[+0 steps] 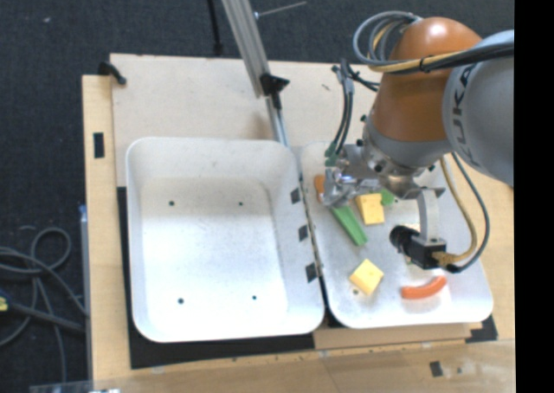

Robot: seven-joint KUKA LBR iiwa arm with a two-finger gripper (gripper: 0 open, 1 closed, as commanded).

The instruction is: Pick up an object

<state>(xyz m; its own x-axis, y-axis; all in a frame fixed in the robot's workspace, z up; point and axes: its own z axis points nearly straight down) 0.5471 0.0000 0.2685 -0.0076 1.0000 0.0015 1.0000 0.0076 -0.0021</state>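
The arm's orange wrist hangs over the back of the right bin [467, 300]. Below it my gripper [342, 188] sits low in that bin, near its left wall. A green stick [349, 223] lies slanted just under the gripper. A yellow block [371, 209] rests right beside it, partly under the wrist. A small orange piece [319, 184] peeks out at the gripper's left. Another yellow block [366, 276] lies nearer the front, and a red-orange curved piece [423, 289] lies at the front right.
The left bin [138, 235] stands beside the right one, sharing a narrow divide. A slanted metal rail [245, 28] rises behind the bins. A black cable fitting [415, 246] hangs from the wrist over the right bin. Loose cables lie on the floor at far left.
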